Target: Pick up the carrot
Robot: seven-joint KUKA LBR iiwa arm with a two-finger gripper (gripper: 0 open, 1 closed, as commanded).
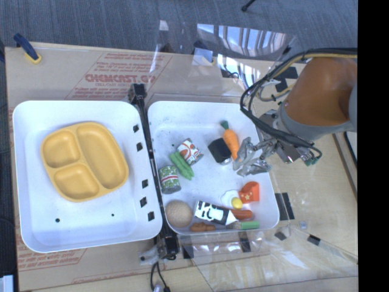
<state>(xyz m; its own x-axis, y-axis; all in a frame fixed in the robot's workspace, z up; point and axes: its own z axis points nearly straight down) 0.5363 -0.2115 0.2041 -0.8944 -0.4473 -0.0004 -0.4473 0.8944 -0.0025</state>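
Claw [248, 158] beside carrot [230, 141], right bin [159, 140]; finger gap unclear.

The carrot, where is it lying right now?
The carrot lies in the right bin, near its upper right part, touching a black block on its left, with the gripper just to its right.

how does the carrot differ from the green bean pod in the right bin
The carrot is orange with a green top; the green bean pod is all green. The carrot is thicker and tapered, the pod slim and flat. The carrot lies beside the hand, the pod farther left. Both lie slanted in the right bin.
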